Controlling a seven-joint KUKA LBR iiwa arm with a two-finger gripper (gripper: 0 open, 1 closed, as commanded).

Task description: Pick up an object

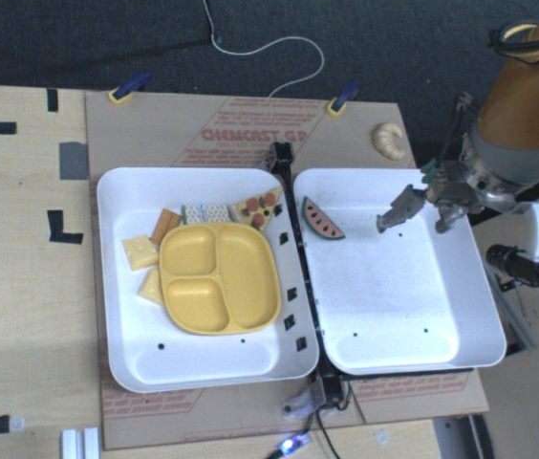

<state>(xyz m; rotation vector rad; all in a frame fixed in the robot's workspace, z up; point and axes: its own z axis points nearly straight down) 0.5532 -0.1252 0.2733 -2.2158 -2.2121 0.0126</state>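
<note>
Gripper [420,210] fingers spread, empty, over right bin [461,347]; move left, straddle watermelon slice [322,220], descend, then close.

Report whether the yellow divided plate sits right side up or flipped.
Right side up: the yellow divided plate shows its three hollow compartments facing upward in the left bin.

You can make out red printing on the cardboard sheet [250,132] under the two bins, seen upside down from this camera; the largest line, just behind the left bin [117,256], seems to read "CHEMGUARD", though the letters are blurred. Smaller red lines around it and along the sheet's front edge are too small to read
</note>
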